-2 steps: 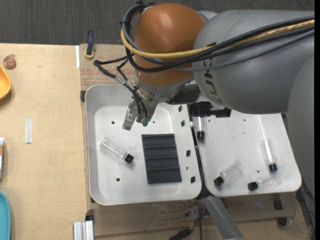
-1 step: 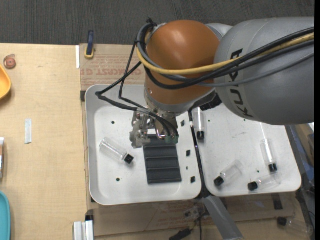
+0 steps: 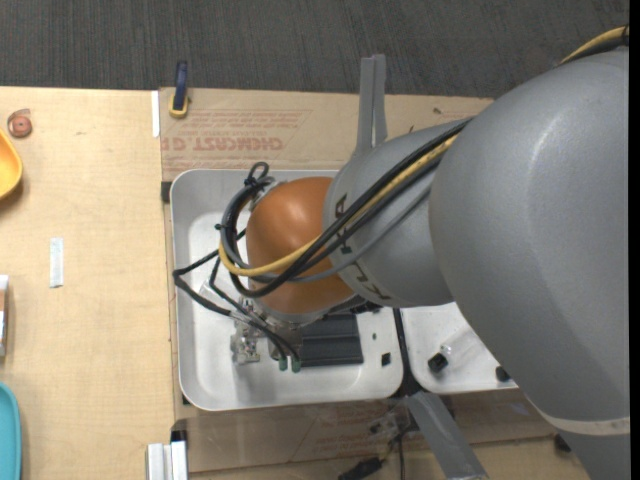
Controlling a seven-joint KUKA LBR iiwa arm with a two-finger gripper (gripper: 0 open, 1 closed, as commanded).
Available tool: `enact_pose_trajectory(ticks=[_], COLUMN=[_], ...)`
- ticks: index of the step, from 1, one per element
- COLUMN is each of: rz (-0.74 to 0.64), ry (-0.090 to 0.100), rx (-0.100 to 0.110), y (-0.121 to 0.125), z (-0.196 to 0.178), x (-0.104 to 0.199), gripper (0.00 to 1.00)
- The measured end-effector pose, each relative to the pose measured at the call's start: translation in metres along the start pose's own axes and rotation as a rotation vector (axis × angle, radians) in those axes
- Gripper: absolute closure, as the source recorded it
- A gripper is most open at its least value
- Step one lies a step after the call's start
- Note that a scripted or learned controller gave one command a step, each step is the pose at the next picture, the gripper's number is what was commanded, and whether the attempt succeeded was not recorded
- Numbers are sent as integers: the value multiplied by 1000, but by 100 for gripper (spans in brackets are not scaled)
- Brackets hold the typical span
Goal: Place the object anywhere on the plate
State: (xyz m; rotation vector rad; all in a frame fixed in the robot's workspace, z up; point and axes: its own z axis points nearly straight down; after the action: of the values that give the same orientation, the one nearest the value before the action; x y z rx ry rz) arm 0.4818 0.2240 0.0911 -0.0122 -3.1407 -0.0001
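Observation:
My arm reaches in from the right and covers most of the left white bin (image 3: 190, 368). Its orange band (image 3: 290, 243) hangs over the bin's middle, with black and yellow cables looped around it. Below the band, the gripper (image 3: 250, 345) points down near the bin's floor at the front left, a black block of its body (image 3: 330, 348) beside it. The arm hides what lies under the gripper. A small black object (image 3: 437, 363) rests in the right bin (image 3: 470, 378), close to the divider.
Outside the bins, a yellow dish edge (image 3: 6, 168) and a teal dish edge (image 3: 6, 428) sit at the bench's far left. A small white strip (image 3: 56, 263) lies on the wood. Cardboard (image 3: 250, 133) lies behind the bins.

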Motion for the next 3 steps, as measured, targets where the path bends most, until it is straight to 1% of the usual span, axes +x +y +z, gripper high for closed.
enact_pose_trajectory(ticks=[1, 2, 3], rz=[-192, -139, -139], ry=[-4, -3, -3], rx=[-1, 0, -1], y=[-73, -94, -94], z=[-160, -173, -173], x=[2, -76, -76], gripper=[100, 100, 0])
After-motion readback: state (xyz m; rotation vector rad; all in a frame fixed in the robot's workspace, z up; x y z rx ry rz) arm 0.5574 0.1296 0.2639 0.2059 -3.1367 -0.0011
